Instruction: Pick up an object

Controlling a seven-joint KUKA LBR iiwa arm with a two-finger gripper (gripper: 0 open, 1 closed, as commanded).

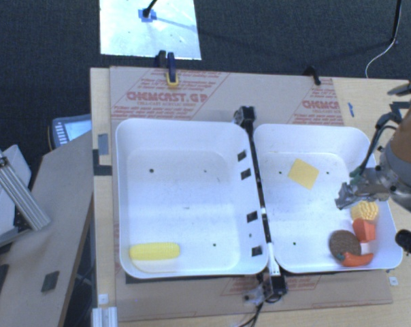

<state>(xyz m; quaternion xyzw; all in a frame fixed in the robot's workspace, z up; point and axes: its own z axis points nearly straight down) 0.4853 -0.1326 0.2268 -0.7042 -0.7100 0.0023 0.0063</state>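
Your gripper (350,197) sits at the right of the frame, low over the right bin (280,145), and you cannot tell from this slanted view how it is set. Nothing shows in its grasp, so treat the pick as not yet made. It hangs just beside the yellow corn-like piece (366,210), which looks like the nearest candidate, likely why the arm is parked there. Below the corn, crowded into the bin's lower right corner, you have an orange-red block (365,229), a brown round piece (341,243) and an orange carrot-like piece (357,258), all touching or nearly so and pressed near the right and lower walls. That cluster leaves little room: a descent there risks catching the rim or nudging a neighbour. The flat yellow square (303,173) lies alone in the upper middle of the same bin, with bare floor on every side, but it lies so flat that it may be hard to get under. In the left bin (178,131), a yellow oblong piece (154,251) rests near the lower left corner, close to the lower wall, well apart from your gripper and across the black divider (253,182) between bins. The table (212,87) beyond the bins carries cardboard.
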